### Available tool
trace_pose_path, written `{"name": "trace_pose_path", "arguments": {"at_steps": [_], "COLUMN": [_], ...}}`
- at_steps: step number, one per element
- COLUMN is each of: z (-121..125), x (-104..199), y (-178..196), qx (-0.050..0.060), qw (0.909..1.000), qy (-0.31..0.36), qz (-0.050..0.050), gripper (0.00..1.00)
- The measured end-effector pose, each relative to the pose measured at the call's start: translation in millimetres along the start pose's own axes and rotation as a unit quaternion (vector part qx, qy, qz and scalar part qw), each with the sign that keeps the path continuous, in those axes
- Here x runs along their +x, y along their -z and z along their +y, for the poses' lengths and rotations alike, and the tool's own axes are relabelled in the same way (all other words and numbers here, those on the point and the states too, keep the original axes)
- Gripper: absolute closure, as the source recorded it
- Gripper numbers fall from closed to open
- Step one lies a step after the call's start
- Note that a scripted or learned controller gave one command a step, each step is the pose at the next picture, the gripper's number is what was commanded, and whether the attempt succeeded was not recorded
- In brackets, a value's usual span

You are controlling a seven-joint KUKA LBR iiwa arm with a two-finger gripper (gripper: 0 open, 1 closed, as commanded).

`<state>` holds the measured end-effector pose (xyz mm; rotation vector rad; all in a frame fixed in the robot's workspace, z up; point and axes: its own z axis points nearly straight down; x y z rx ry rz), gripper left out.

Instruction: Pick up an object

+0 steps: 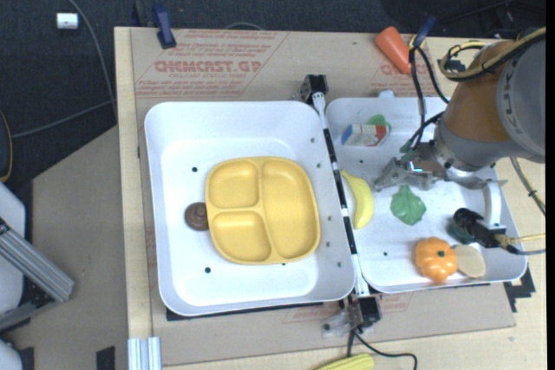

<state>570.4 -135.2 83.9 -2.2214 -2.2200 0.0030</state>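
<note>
My gripper [406, 176] hangs low in the right bin [381, 273], near its middle, with the grey arm reaching in from the right. Just below it and to the right lies a green leafy toy [408, 206], very close to the gripper tip; whether they touch is unclear. A yellow banana [362, 199] lies along the bin's left wall, left of the gripper. An orange pumpkin [434, 259] sits near the front wall beside a tan flat piece [471, 262]. A small bottle with red and green ends [368, 133] lies at the back.
The left bin [173, 264] holds a yellow divided plate [260, 209] with a brown round thing [197, 216] at its left edge. An orange item [393, 48] and a blue clamp [162, 26] lie on the bench behind the bins.
</note>
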Motion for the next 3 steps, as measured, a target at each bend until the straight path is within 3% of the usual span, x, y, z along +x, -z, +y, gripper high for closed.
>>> {"name": "trace_pose_path", "arguments": {"at_steps": [1,2,3], "z": [-47,-46,-14], "x": [17,17,100], "y": [0,10,101], "qx": [0.0,-0.001,-0.002], "qw": [1.0,1.0,1.0], "qy": [0.0,0.0,0.002], "qz": [0.001,0.001,0.001], "gripper": [0.0,1.0,1.0]}}
